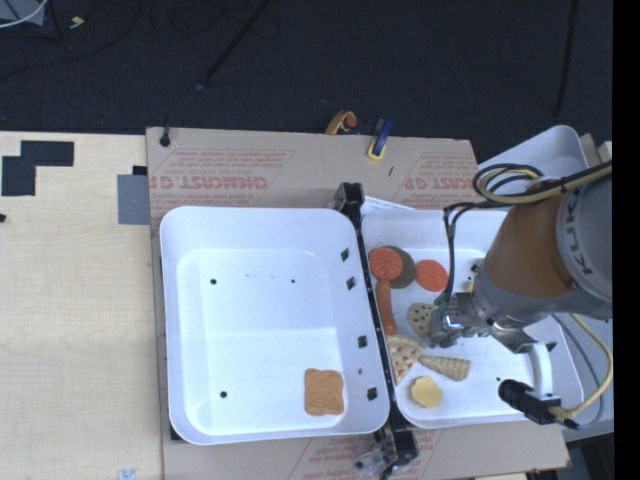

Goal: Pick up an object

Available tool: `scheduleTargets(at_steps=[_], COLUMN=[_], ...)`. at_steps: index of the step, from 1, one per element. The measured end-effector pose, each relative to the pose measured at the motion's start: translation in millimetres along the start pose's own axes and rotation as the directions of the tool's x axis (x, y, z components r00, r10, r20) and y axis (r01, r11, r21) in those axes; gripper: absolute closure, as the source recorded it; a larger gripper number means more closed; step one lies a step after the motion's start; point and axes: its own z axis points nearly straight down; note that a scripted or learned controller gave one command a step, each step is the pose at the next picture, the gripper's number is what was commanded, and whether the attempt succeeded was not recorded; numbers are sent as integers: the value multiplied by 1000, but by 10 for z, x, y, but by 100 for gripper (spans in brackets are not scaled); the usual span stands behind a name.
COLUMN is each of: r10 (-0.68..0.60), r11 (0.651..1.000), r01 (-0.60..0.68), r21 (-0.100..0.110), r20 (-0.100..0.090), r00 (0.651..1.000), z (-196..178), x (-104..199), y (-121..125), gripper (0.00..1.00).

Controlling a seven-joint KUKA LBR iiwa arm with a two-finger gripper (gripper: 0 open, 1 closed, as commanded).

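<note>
My gripper (441, 330) is down inside the right bin (470, 416), its tip among the toy foods. Just left of it lies a brown cookie (419, 316); below it rests a pale wedge (446, 367). A pizza slice (401, 356), a yellow round piece (427, 393), a hot dog (385, 309), a brown patty (389, 264) and a red disc (432, 275) lie around it. A toast slice (324, 391) sits in the left bin (200, 268).
The grey arm with its orange band (535, 258) covers the right bin's right half. Cables loop above the wrist (505, 180). A black divider clamp (352, 200) joins the bins. Cardboard (250, 168) lies under both.
</note>
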Motion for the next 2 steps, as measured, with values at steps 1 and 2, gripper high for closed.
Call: scheduleTargets(at_steps=[1,2], r10=[-7,-3], r11=[1000,1000], r01=[7,3], r21=[-23,-16], r20=[4,2], r00=[1000,1000], z=[213,123], x=[172,160], y=[880,839], gripper=[100,100])
